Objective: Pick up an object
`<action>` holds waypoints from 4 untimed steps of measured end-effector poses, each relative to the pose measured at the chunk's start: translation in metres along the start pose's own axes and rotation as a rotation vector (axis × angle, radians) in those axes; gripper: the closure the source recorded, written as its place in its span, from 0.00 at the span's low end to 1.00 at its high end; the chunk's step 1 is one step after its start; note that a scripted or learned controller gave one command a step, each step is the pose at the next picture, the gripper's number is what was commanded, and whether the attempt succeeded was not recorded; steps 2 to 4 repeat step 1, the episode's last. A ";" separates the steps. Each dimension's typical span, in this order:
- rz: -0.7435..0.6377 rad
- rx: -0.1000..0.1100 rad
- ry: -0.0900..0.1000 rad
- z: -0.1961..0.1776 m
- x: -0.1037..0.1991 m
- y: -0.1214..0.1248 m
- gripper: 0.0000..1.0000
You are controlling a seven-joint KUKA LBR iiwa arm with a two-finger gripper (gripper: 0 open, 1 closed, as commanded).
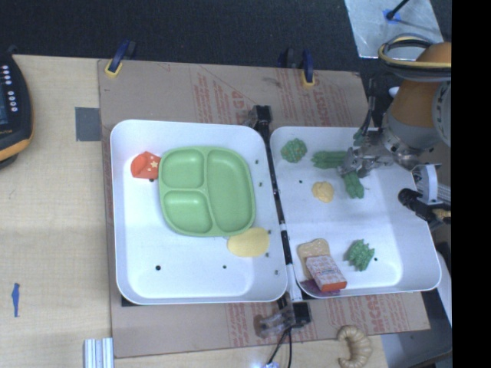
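The gripper [360, 162] sits low in the right bin [406, 271], directly over two green leafy pieces [343, 171]. Finger state: cannot tell. A yellow lump [323, 192] lies just beside them.

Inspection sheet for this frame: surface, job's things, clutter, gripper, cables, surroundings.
Surface: cardboard sheet on a wooden bench, bearing left bin and right bin.
Job's things: left bin holds green tray, red piece, yellow piece; right bin holds green pieces, yellow lump, cracker, red box.
Clutter: beige curl off the bins, front.
Gripper: gripper low in right bin at a green piece; grasp unclear.
Cables: black cable at front edge.
Surroundings: pendant at left, blue clamps, dark floor.
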State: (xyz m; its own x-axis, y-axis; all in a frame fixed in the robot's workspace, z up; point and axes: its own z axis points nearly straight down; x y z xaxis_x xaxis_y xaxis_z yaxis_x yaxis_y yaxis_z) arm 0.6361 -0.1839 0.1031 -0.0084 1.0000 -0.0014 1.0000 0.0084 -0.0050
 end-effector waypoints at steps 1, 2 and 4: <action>-0.003 -0.009 0.003 -0.095 0.102 0.008 1.00; -0.003 -0.009 0.003 -0.095 0.102 0.008 1.00; -0.003 -0.009 0.003 -0.095 0.102 0.008 1.00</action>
